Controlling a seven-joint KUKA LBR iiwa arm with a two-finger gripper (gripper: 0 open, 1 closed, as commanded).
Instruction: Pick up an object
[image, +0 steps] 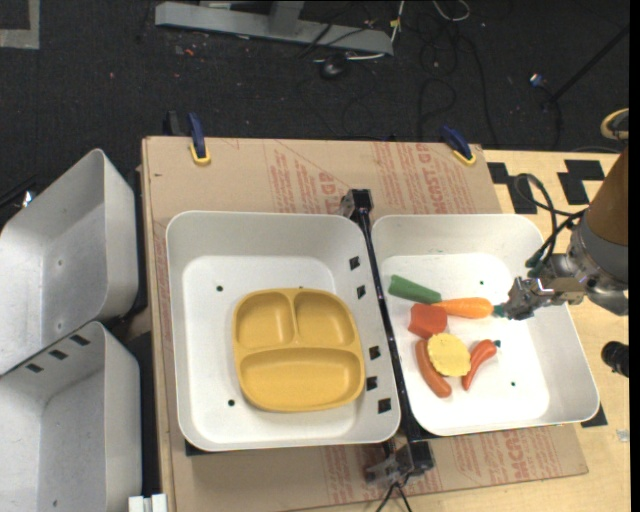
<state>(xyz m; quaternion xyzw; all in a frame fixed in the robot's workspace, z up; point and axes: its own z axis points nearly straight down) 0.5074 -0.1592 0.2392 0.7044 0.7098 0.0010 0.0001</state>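
I see the gripper (517, 303) low over the right bin (520, 235), at its 3 o'clock side, tip just beside the carrot (466, 308). Can't tell the finger state from here. Toy food is clustered mid-bin: green vegetable (413, 290) at 11 o'clock of the cluster, red block (428, 320) touching the carrot, yellow piece (447, 354) lying on a sausage (431, 374), red chili (481, 360) at 4 o'clock. Left bin (190, 330) holds a yellow divided tray (297, 349). Both bins sit on the desk (300, 175).
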